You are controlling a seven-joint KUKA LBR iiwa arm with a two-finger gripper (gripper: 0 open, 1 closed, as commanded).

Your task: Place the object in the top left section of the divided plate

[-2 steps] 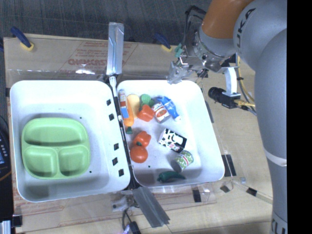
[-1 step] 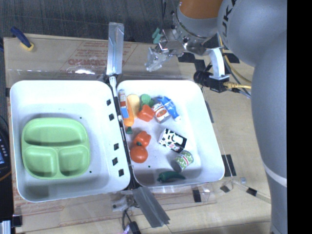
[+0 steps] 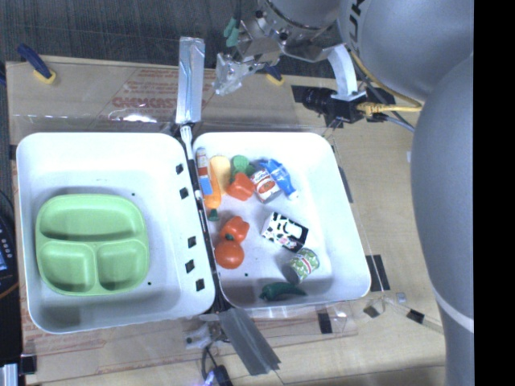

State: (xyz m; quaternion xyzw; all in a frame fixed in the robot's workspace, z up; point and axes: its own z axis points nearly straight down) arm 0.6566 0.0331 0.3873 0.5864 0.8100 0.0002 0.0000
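Note:
The green divided plate [image 3: 92, 244] lies in the left bin [image 3: 48, 155], with one wide section at its far side and two smaller ones at its near side; all three look bare. Several toy foods lie in the right bin [image 3: 342, 240]: an orange-red pepper [image 3: 240, 186], a yellow piece [image 3: 219, 171], a blue packet [image 3: 279, 175], a small can [image 3: 265, 186], a black-and-white carton [image 3: 284, 232], two red pieces [image 3: 232, 242], a green can [image 3: 306, 263] and a dark green piece [image 3: 282, 291]. My gripper [image 3: 228, 72] hangs high beyond the right bin's far left corner, with nothing visibly in it.
A metal strip [image 3: 190, 79] rises at the divider between the bins, just left of the gripper. A slim bottle [image 3: 203, 177] lies against the right bin's left wall. Black cable fittings [image 3: 334, 103] sit behind the right bin. The grey arm [image 3: 426, 95] fills the right side.

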